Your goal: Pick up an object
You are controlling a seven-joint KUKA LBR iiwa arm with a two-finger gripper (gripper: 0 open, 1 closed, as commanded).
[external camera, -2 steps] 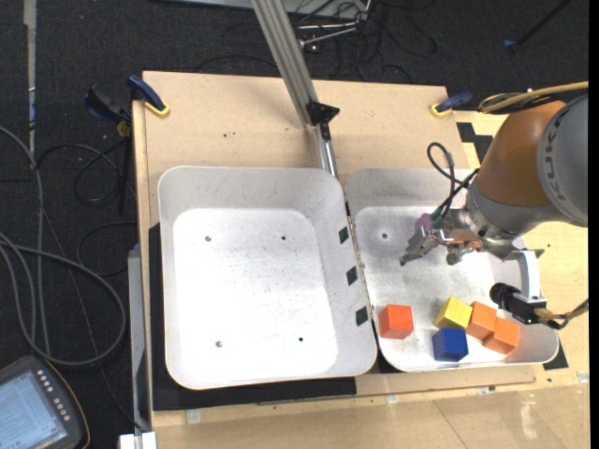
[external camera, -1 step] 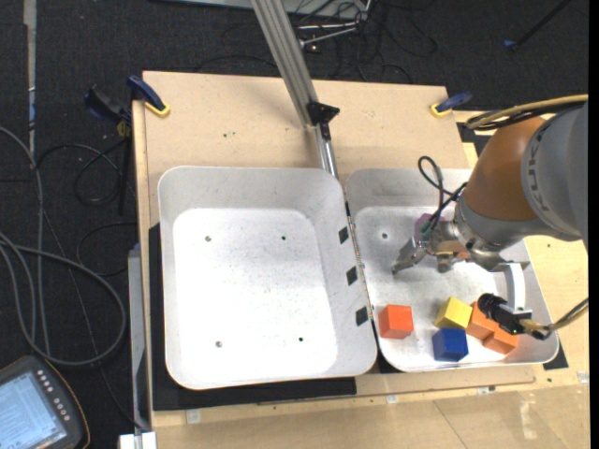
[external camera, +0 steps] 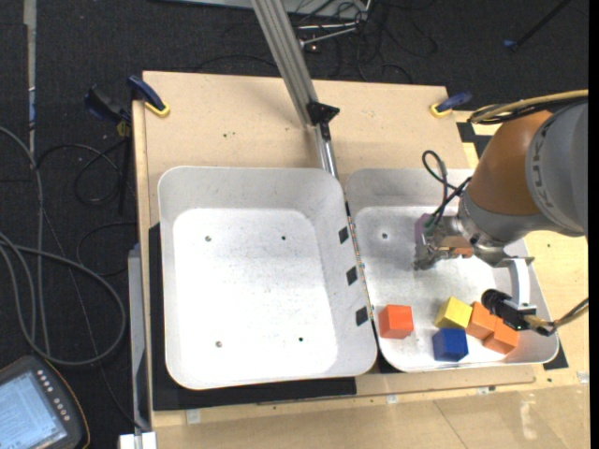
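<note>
Hanging over the right bin [external camera: 393, 215], claw [external camera: 429, 253] above blocks [external camera: 450, 329].

dark carpet floor [external camera: 75, 26], black cables [external camera: 56, 251] strewn; tan wooden bench [external camera: 234, 120]; screen [external camera: 28, 410] bottom left.

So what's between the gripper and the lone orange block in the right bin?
In the camera view, just bare white bin floor lies between the gripper and the orange block; the other blocks sit further right.
</note>
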